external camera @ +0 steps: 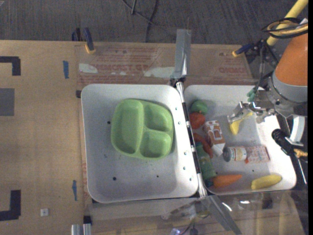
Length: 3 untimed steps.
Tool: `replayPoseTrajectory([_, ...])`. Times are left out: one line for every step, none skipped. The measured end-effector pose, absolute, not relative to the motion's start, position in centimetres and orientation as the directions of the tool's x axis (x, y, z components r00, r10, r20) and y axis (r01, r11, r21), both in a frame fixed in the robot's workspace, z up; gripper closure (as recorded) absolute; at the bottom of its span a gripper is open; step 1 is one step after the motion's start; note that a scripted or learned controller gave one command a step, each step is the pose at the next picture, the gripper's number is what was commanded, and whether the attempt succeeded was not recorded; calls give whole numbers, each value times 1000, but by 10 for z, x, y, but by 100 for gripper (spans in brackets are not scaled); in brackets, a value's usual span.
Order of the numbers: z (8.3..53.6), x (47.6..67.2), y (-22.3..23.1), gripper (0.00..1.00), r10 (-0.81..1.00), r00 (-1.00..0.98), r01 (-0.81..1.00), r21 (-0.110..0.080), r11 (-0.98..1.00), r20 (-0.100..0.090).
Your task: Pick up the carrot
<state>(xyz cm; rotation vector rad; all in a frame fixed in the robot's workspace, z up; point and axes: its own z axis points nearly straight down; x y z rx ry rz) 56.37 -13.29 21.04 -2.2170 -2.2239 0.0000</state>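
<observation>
The carrot (227, 180) is orange and lies lengthwise along the near wall of the right bin (288, 168), its thick end towards the bins' shared divider. My gripper (248, 111) hangs over the far middle of that bin, well away from the carrot, just above a small yellow item (235, 127). Whether that yellow item touches the gripper is unclear.
Around the carrot lie a yellow banana-like piece (266, 181) to its right, a green item (206, 166) to its left, and a small bottle (246, 154) beyond it. A small carton (213, 130), a red item (196, 120) and a green one (199, 106) sit near the divider. The left bin (98, 180) holds a green divided plate (143, 129).
</observation>
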Motion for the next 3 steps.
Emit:
replayPoseTrajectory([102, 508, -119, 0, 970, -243, 970, 0, 243, 1])
replayPoseTrajectory([183, 483, -223, 0, 981, -195, 981, 2, 195, -2])
replayPoseTrajectory([95, 485, -155, 0, 988, 155, 988, 24, -155, -8])
